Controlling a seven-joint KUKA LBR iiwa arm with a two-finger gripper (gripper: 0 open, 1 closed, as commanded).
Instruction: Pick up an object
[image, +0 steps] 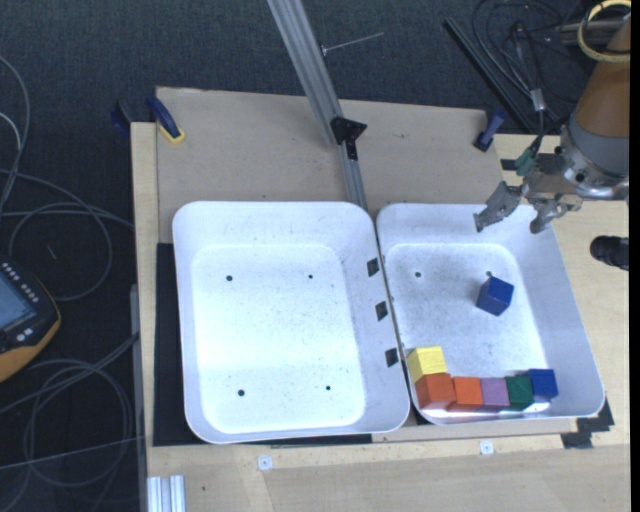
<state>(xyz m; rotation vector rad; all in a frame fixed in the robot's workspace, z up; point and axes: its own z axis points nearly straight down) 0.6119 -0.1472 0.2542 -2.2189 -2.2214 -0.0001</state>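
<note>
Down at the front edge of the right-hand shallow white plastic bin sits a row of small cubes, all well below the pincer and toward the camera: a yellow cube stacked on an orange-red cube, then another orange cube, a purple cube, a green cube and a small dark blue cube at the end. They're packed touching each other along the bin's near wall.

One loose blue cube sits by itself out on the bin floor, tilted on a corner-ish angle, a bit below the two-finger gripper and slightly to its left as seen from the camera. Nothing's touching it.

The grey KUKA arm with the orange band comes in from the upper right, wrist bent so the pincer points down and leftward over the far rim of the right bin. Its two fingers are spread apart, released, with nothing between them.

Way off to the pincer's left is the other shallow white bin, and a slanted silver metal bar runs down to where the two bins meet.
</note>
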